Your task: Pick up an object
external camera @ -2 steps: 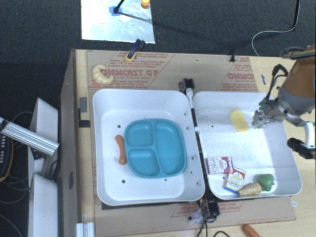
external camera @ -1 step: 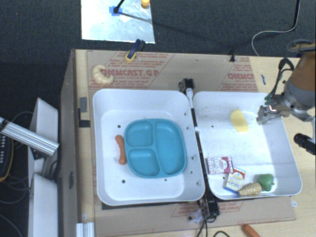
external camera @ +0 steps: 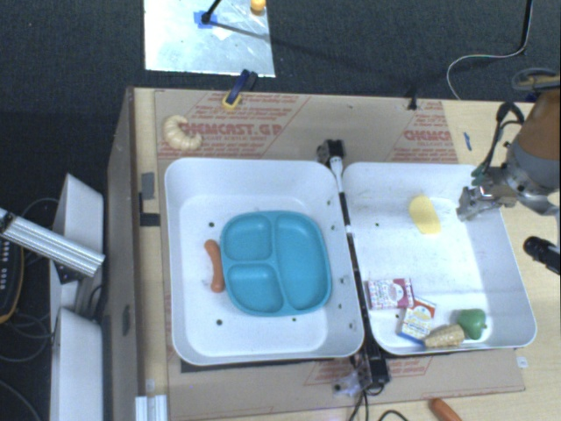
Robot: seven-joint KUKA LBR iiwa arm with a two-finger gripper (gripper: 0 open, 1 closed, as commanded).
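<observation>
Nearest edge of the bench: a small orange sausage-shaped piece (external camera: pixel 443 408) lies loose outside the bins.

Right-hand shallow white bin (external camera: pixel 517 274), near corner: a green rounded pepper-like toy (external camera: pixel 472 322) touches a beige stubby root-shaped piece (external camera: pixel 443 337). Just beside them is a small printed carton (external camera: pixel 415 321), and next to that a red-and-white flat packet (external camera: pixel 390 293).

Left-hand shallow white bin (external camera: pixel 188 235): a blue plastic divided tray (external camera: pixel 274 261) sits mid-bin. An orange-brown toy sausage (external camera: pixel 214 266) lies along its left edge.

Farther up the right bin a pale yellow soft-edged block (external camera: pixel 425 214) lies alone on the bare floor, well apart from the near-corner cluster. The two-finger gripper (external camera: pixel 471 203) is just beside it, over the bin's right side. Spread or clenched, I cannot make out. Nothing is seen held.

Judgement: the yellow block is the likeliest pick. It looks light, possibly spongy or smooth plastic, not fragile. Take it across the short width, at mid-length. A smooth skin may slip from a shallow pinch, so come down low around it.

Beyond the bins: a beige ridged grub-shaped toy (external camera: pixel 182 132), a blue-and-yellow clip-like item (external camera: pixel 238 89), and a shiny metal sheet (external camera: pixel 209 33) on the floor.
</observation>
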